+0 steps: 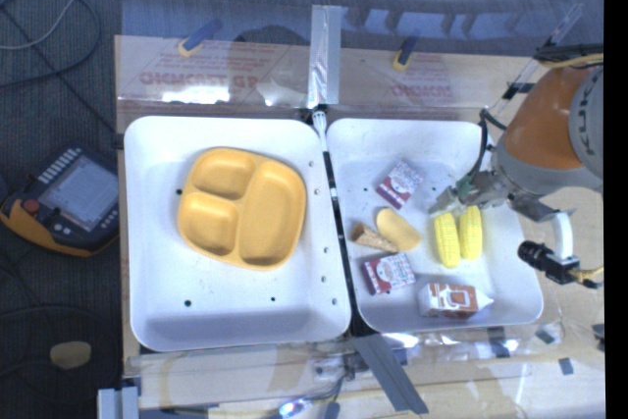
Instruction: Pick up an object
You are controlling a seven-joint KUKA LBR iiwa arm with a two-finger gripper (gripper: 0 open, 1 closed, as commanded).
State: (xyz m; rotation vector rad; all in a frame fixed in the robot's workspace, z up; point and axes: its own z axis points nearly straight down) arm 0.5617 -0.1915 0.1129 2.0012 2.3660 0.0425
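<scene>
Two corn cobs point(458, 235) lie side by side in the right bin point(510, 309), with the tool point(469, 196) just above their far ends; its opening cannot be judged. A yellow tray point(241, 207) sits in the left bin point(157, 309).

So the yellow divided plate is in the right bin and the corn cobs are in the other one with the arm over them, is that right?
Not quite. The camera view shows the yellow divided plate in the left bin, not the right one. The corn cobs lie in the right bin, where the gripper reaches in just above them.
</scene>
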